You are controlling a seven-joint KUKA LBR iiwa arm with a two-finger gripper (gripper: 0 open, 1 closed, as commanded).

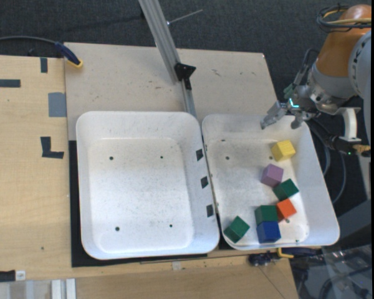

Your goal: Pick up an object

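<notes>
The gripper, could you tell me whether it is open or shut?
Open: the gripper shows two fingers spread apart above the right bin, nothing between them.

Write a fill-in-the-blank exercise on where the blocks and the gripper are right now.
1. All the blocks lie in the ___ bin.
2. The block nearest the gripper is ___.
3. The blue block touches a ___ block.
4. The gripper's fingers are ___.

Missing words: right; yellow; green; open
</notes>
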